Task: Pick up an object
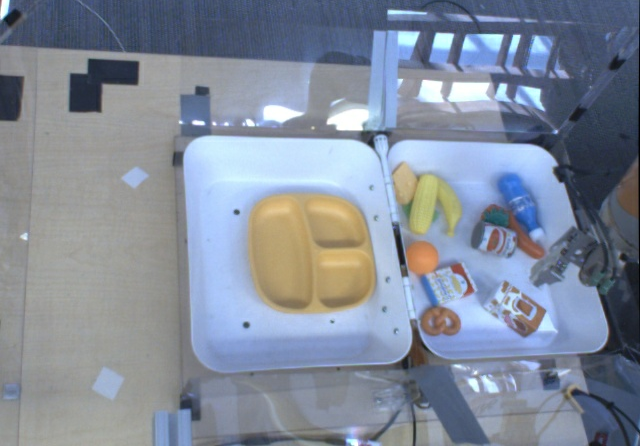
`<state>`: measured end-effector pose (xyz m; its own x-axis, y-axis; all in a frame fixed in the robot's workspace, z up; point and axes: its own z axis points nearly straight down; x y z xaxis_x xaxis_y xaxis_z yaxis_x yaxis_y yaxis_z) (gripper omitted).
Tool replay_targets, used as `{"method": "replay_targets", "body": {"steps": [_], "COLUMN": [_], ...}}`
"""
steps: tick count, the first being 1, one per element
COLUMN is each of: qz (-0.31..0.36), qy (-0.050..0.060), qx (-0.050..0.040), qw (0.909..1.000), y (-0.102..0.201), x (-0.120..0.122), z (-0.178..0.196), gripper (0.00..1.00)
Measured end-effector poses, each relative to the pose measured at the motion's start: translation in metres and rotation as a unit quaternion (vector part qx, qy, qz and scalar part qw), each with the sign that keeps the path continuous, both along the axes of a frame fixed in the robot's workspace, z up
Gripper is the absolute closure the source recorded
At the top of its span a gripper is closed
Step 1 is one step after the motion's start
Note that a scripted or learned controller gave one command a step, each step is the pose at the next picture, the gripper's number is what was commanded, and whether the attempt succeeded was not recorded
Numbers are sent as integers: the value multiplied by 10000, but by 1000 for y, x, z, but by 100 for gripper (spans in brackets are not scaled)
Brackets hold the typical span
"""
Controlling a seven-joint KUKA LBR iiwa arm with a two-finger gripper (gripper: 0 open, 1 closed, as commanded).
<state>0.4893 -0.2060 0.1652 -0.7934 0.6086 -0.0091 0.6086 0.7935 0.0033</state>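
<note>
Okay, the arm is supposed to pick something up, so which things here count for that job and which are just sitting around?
For the job:
gripper, at the right bin's right edge
blue bottle
carrot
small can
brown carton
orange
pretzel
corn cob
banana
all in the right bin

Lying about:
yellow divided plate in the left bin

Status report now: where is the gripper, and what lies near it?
Gripper low over right bin, nothing between its fingers. Carrot and brown carton nearest. Nothing blocking.
</note>
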Motion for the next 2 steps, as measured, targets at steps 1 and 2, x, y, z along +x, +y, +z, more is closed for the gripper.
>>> {"method": "replay_targets", "body": {"steps": [1, 2], "qz": [-83, 809], "qy": [16, -9], "qx": [10, -8], "qw": [10000, 9967], "y": [2, 6], "x": [34, 95], "z": [-24, 32], "gripper": [0, 0]}}
